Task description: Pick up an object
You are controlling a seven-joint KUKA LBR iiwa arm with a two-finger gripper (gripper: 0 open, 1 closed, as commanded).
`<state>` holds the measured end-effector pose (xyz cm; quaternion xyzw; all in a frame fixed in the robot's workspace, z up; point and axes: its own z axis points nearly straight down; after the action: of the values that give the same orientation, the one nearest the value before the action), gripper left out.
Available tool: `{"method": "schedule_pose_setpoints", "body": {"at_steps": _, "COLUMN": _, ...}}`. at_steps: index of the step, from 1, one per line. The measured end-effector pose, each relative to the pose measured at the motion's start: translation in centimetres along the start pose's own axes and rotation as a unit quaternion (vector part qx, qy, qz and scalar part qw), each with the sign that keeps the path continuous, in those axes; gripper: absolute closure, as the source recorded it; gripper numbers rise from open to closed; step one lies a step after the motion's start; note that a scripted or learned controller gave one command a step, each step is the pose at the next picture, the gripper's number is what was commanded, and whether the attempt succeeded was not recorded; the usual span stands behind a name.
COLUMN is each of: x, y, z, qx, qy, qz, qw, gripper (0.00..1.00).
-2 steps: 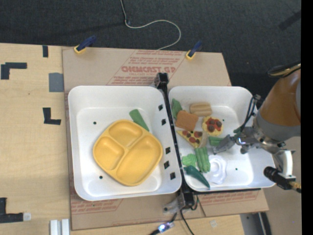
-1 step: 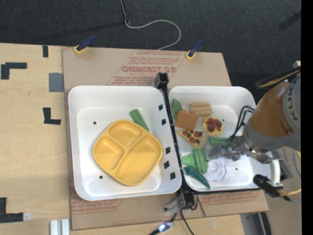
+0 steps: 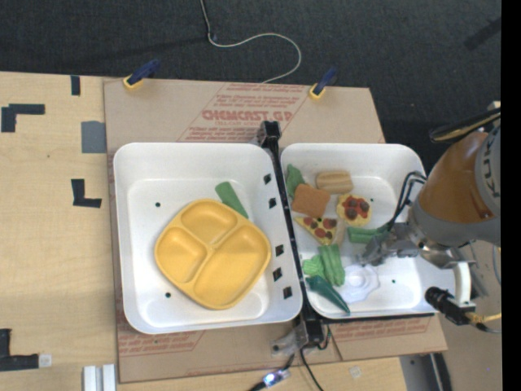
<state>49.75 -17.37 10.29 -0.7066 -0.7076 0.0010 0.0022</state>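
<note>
The right bin (image 3: 404,160) holds several toy foods: a tan bread roll (image 3: 334,180), a brown toast slice (image 3: 308,199), two pizza slices (image 3: 321,228) (image 3: 355,208), a light green vegetable (image 3: 330,261), a dark green pepper (image 3: 326,288) and a clear plastic piece (image 3: 359,282). My gripper (image 3: 377,249) is low inside this bin, right of centre. It sits just beside a small green piece (image 3: 362,235), and the wrist hides its tip. The grey arm with its orange band (image 3: 456,190) comes in over the bin's right rim.
The left bin (image 3: 130,218) carries a yellow divided plate (image 3: 213,252) with a green pod (image 3: 232,198) at the plate's upper edge. Both bins rest on a cardboard sheet (image 3: 244,112). A white cable (image 3: 252,43) loops behind them.
</note>
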Motion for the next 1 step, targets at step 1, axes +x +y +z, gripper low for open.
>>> {"method": "schedule_pose_setpoints", "body": {"at_steps": 1, "x": 0.35, "y": -0.11, "z": -4.21, "qx": -0.003, "qy": -0.001, "qz": 0.0, "qw": 1.0, "gripper": 1.0}}
